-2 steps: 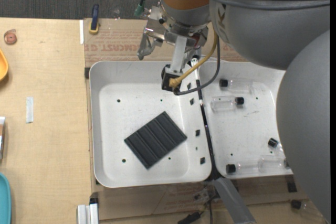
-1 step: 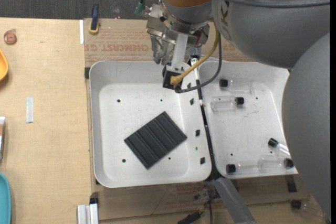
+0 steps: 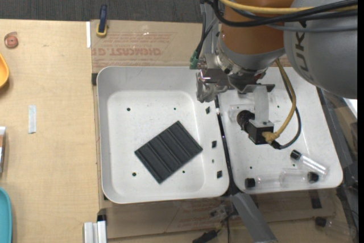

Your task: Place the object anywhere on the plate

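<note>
A dark ridged rectangular plate (image 3: 169,151) lies flat and turned at an angle in the left bin (image 3: 114,101). In the right bin (image 3: 327,139), near its front right corner, lie clear tube-like pieces with black ends (image 3: 309,163), one further forward (image 3: 281,179). My gripper (image 3: 206,90) hangs under the orange wrist, over the rims where the two bins meet, toward the back. It is up and to the right of the plate and well away from the clear pieces. I see nothing between its tips from this angle.
Brown cardboard (image 3: 142,45) lies behind the left bin with a blue-and-yellow clamp (image 3: 102,21) on its edge. The wooden bench (image 3: 45,122) at left carries small items, among them a white strip (image 3: 32,119).
</note>
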`<state>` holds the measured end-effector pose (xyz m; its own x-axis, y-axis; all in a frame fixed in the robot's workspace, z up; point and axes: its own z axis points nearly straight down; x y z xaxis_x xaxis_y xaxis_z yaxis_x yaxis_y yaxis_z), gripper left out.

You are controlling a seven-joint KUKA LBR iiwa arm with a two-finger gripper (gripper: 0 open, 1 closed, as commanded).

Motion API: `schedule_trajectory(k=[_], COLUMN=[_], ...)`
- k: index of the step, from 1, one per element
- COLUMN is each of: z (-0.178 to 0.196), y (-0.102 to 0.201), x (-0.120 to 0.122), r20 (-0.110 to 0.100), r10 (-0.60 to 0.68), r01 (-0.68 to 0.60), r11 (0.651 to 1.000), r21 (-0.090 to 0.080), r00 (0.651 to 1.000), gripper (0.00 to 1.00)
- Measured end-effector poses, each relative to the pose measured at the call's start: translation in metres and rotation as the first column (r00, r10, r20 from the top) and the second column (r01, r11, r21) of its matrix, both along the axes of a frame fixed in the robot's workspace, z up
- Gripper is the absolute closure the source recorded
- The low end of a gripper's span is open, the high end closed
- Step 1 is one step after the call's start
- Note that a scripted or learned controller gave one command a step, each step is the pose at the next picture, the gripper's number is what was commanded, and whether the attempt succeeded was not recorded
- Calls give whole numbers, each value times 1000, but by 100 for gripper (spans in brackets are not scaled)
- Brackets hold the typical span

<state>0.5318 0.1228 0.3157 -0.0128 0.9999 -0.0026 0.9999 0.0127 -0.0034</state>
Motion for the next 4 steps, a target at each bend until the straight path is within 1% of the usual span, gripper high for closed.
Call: schedule_trajectory(k=[1,2,3,4], z=[8,-42,-83,-58], y=[-62,-58,1,42], x=[-25,-54,-23,-54], r20=[0,0,0,2], r10=[295,581,745,773], r01=[-295,-581,-745,-773], r11=[956,814,667,634], r21=[2,4,4,3], r00=[956,814,667,634], gripper=[100,100,100,100])
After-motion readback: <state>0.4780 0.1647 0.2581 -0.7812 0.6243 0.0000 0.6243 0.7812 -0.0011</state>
